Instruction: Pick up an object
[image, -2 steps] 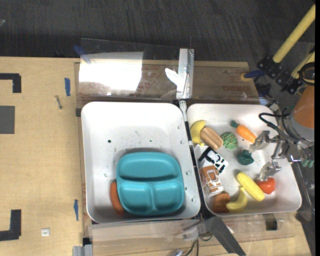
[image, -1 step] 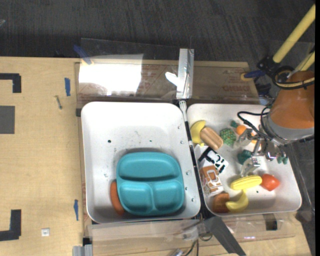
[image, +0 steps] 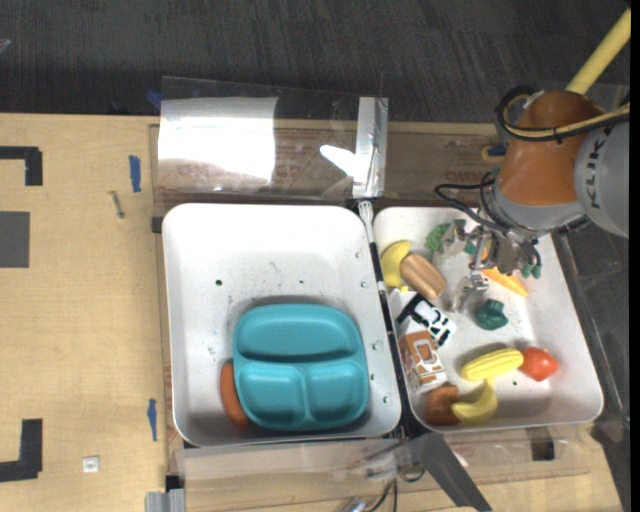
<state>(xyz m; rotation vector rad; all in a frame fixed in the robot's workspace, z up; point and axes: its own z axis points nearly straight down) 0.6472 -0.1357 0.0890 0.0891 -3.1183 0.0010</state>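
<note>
Nearest the camera, a teal divided tray (image: 300, 375) is lying in the left bin (image: 200, 260), partly covering an orange item (image: 231, 395). Beside it, the right bin (image: 580, 385) is holding a yellow banana (image: 475, 403), a corn cob (image: 490, 363), a tomato (image: 538, 364), a small carton (image: 422, 358), a bread roll (image: 421, 276) and a dark green toy (image: 490, 316). Above these, the gripper (image: 478, 285) is hovering at the bin's rear, over the green toy; whether it is released or grasping cannot be determined.
</note>
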